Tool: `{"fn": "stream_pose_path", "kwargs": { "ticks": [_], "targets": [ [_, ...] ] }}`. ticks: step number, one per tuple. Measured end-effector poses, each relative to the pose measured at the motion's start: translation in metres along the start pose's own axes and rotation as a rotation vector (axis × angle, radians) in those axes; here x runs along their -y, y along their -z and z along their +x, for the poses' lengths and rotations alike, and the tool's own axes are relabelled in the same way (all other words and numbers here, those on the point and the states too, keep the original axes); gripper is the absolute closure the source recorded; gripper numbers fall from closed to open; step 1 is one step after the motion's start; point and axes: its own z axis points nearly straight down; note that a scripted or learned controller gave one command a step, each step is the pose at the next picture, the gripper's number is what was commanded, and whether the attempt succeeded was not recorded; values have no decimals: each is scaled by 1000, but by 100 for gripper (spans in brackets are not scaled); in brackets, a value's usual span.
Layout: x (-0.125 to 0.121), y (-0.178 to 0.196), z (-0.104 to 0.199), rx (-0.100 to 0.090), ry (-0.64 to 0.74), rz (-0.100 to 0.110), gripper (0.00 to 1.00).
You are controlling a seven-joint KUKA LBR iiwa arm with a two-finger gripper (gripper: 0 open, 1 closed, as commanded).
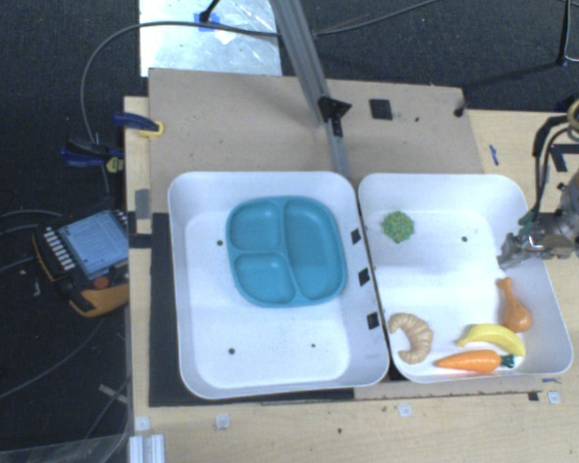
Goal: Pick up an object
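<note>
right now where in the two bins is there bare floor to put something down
Free: the left bin floor in front of the blue plate, and the right bin middle between broccoli and croissant. Crowded: its front right corner, with banana, carrot, drumstick, gripper nearby.

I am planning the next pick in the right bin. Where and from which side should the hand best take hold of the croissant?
Grip the croissant across its thick middle, coming straight down from above. It lies flat and curved on the floor of the right bin, close to the left wall, so a sideways approach looks cramped. The carrot and banana lie apart on its right, leaving room there for a finger, probably.
</note>
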Motion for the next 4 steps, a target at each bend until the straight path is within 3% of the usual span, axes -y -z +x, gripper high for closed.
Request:
{"fn": "stream_pose_path", "kwargs": {
  "ticks": [2,4],
  "targets": [
    [-23,5,108,-4,6,4,100],
    [-26,5,216,-5,5,7,100]
  ]
}}
